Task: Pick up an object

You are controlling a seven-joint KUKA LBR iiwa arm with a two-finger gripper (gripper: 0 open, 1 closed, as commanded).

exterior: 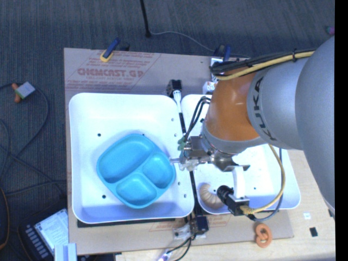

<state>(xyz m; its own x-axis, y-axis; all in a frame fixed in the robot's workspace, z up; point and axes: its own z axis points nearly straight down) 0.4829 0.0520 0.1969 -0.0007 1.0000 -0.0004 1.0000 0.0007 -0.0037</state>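
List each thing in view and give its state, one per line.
blue divided plate: right side up in the left bin, not held.
tan ring-shaped object: lying in the right bin, partly hidden by the arm.
gripper: low over the seam between the bins.

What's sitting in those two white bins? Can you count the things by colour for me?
Blue: 1, a divided plate in the left bin.
Tan: 1, a small ring-shaped thing in the right bin, partly hidden under the arm.
Total: 2 that can be seen; the arm covers much of the right bin, so more could lie beneath it.
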